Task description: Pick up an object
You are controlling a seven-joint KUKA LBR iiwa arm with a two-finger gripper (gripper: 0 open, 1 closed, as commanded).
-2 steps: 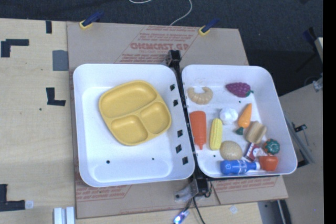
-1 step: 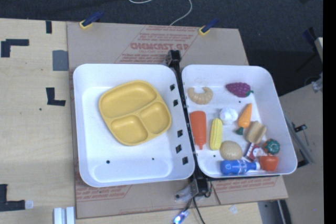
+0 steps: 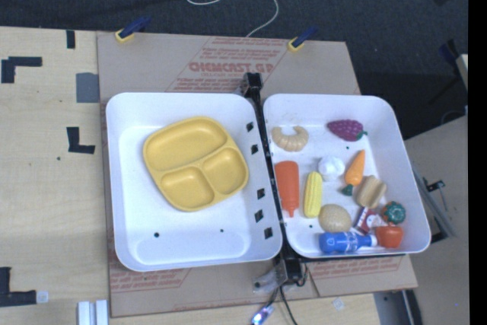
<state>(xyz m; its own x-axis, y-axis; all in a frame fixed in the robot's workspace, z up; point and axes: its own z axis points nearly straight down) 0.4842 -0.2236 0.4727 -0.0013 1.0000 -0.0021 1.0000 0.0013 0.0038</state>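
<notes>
Plastic toy food, all of it in the right bin (image 3: 396, 135). Left bin (image 3: 122, 164) has just a yellow divided plate (image 3: 196, 162), sitting flat in the upper middle.

Right bin contents from my feed: croissant (image 3: 291, 138) top left, grapes (image 3: 345, 129) top right, carrot (image 3: 287, 187) and corn (image 3: 313, 194) lying side by side near the divider, small orange carrot (image 3: 355, 167) tilted right of a white piece (image 3: 331, 166). Potato (image 3: 334, 218) just below the corn. Bottom edge: blue bottle (image 3: 345, 242) on its side, red piece (image 3: 389, 237) at its right end, green-topped item (image 3: 394, 212) above that. Lower right corner is crowded, things touching.

I can't tell the end effector state; nothing to read it from on my feed. No object is lifted.

Handling guess: all light, rigid hollow plastic, smooth, so slippery and prone to squirting out of a pinch. Not fragile.

My pick would be the carrot near the divider: long, fairly straight, some clearance on the divider side. Grip across its width at mid-length, fingers perpendicular to the long axis. Corn is just beside it, so the right finger may nudge it. Grapes are the alternative: isolated, bumpy, better friction. Avoid the potato, round and hemmed in.
</notes>
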